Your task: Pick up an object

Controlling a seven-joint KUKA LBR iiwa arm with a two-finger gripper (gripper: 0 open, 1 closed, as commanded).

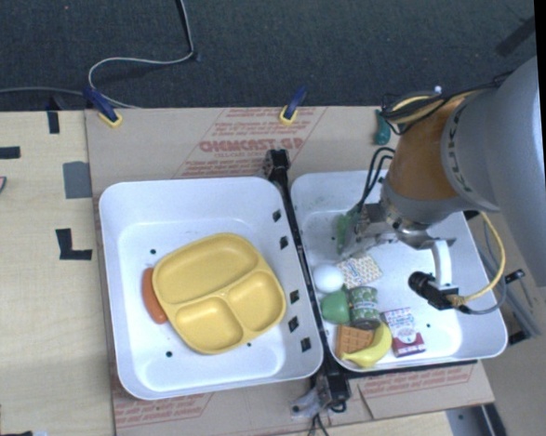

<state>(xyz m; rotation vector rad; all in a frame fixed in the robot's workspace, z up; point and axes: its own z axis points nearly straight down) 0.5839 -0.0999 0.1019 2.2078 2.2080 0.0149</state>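
The gripper [357, 239], whose grip I cannot tell, hangs low in the right bin [468, 343], the packet [361, 271] just at its six o'clock.

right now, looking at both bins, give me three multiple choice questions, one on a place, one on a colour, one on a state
1. Where does the yellow divided tray lie?
A. in the left bin
B. in the right bin
C. on the cardboard

2. What colour is the egg-shaped thing beside the bin divider?
A. red
B. white
C. blue

3. Which way does the tray face?
A. upside down
B. on its edge
C. compartments up

Answers: 1 A, the tray sits inside the left bin's walls. 2 B, the egg is plain white, above a green ball. 3 C, its three hollow compartments show from above.
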